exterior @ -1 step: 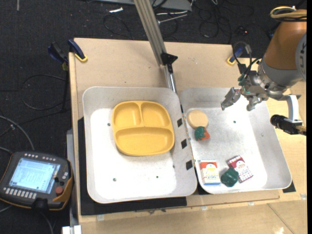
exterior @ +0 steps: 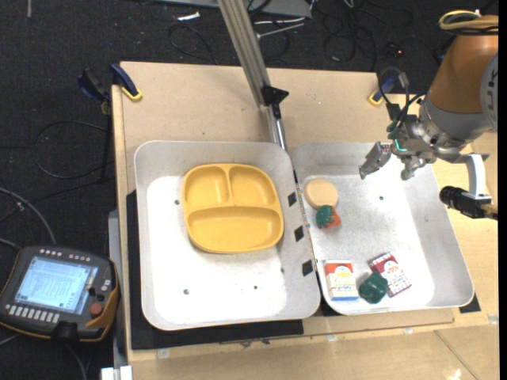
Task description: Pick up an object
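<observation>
My gripper (exterior: 390, 165) hangs over the far part of the right bin (exterior: 432, 236), its two fingers spread open with nothing between them. Left of it and lower lies a tan round disc (exterior: 321, 191), with a small green and orange toy (exterior: 327, 218) touching its near side. Near the bin's front edge sit a white and red carton (exterior: 341, 280), a dark green lump (exterior: 372, 289) and a red and white packet (exterior: 390, 272). All these objects lie apart from the gripper.
The left bin (exterior: 158, 236) holds a yellow divided plate (exterior: 232, 207). A slanted metal pole (exterior: 247, 39) rises from the bench between the bins. Blue and yellow clamps (exterior: 125, 83) grip the bench's far corners. A teach pendant (exterior: 55, 291) lies at lower left.
</observation>
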{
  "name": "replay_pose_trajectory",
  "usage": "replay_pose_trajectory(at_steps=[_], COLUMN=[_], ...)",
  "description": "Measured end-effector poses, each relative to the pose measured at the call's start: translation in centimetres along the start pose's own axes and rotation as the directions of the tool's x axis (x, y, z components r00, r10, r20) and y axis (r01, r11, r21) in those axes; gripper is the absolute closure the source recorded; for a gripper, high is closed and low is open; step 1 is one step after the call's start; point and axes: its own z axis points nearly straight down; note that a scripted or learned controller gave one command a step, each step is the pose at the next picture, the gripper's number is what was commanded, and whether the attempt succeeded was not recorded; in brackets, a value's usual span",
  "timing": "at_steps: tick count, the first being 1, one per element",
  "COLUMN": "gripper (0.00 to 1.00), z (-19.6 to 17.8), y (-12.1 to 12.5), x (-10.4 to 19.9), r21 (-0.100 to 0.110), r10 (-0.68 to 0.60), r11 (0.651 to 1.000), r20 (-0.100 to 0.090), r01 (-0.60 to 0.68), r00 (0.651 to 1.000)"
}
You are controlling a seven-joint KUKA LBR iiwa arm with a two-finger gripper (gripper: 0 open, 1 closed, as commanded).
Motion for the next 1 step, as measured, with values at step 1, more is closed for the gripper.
replay_pose_trajectory(at_steps=[1], gripper=[0.0], z=[6.39], y=[-0.45], x=[-0.02], r21=[0.006], r10=[0.003], r11=[1.0], r20=[-0.001], r01=[-0.003], r00=[1.0])
